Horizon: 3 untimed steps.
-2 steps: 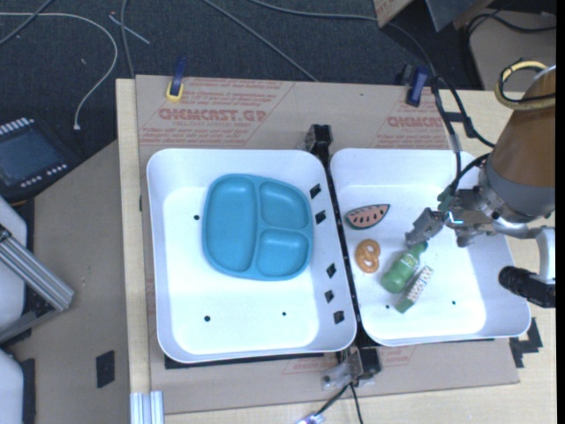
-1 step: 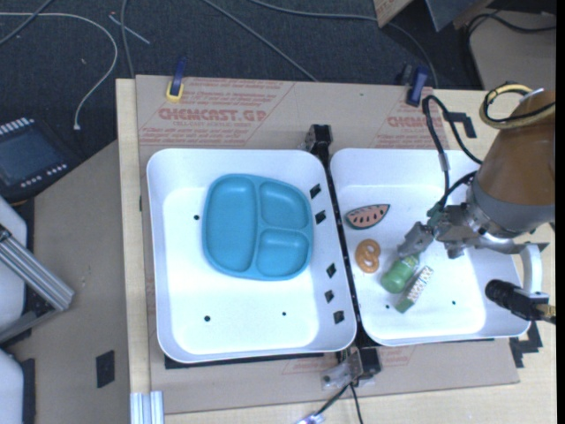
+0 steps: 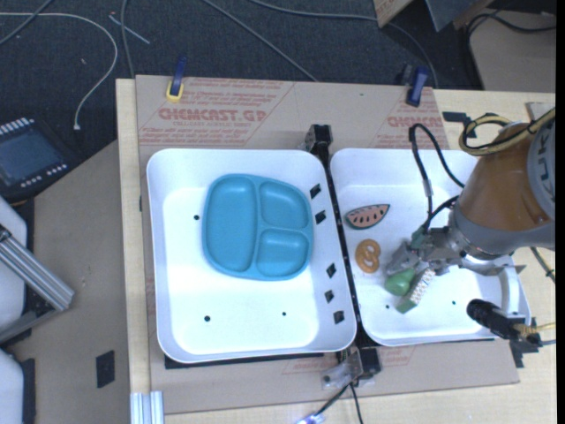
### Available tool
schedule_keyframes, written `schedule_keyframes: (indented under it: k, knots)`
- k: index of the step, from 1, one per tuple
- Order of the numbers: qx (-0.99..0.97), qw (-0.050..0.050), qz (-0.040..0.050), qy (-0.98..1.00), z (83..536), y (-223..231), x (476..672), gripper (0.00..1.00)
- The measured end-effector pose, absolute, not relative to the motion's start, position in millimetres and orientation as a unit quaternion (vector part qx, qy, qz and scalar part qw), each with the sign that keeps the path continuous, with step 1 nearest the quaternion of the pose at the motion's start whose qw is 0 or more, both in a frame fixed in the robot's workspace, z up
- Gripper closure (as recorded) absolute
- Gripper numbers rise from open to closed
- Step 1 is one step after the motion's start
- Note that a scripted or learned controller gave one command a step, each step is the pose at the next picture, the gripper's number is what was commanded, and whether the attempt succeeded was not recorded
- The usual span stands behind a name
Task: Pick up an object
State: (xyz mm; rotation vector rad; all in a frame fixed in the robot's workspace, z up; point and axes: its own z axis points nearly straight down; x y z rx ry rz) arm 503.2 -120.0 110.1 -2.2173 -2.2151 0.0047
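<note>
A grey robot arm with an orange band (image 3: 505, 188) reaches into the right-hand shallow white bin (image 3: 375, 170), its gripper (image 3: 415, 268) low over a small green plastic object (image 3: 402, 283) near the bin's front edge, apparently lining up a grasp. Whether the jaws are open or closed cannot be told. A pretzel-shaped toy (image 3: 367, 253) and a watermelon-slice toy (image 3: 366, 215) lie toward the bin's left wall. A blue divided plastic plate (image 3: 258, 226) sits mid left-hand white bin (image 3: 177, 263)

arm (image 3: 516, 193): grey, orange band | black cable | hand (image 3: 413, 268): grey metal

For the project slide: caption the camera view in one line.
KUKA arm's gripper low in the right bin over a green object, beside pretzel and watermelon slice; blue divided plate in the left bin.
</note>
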Motion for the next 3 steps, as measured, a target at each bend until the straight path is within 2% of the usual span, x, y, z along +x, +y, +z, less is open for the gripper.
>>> schedule_keyframes:
  k: [1, 3]
  knots:
    - [-0.708, 0.000, -0.0011, -0.707, 125, -120, 505.5, 1.00]
    - [-0.707, -0.003, -0.0022, -0.707, 235, -117, 513.5, 1.00]
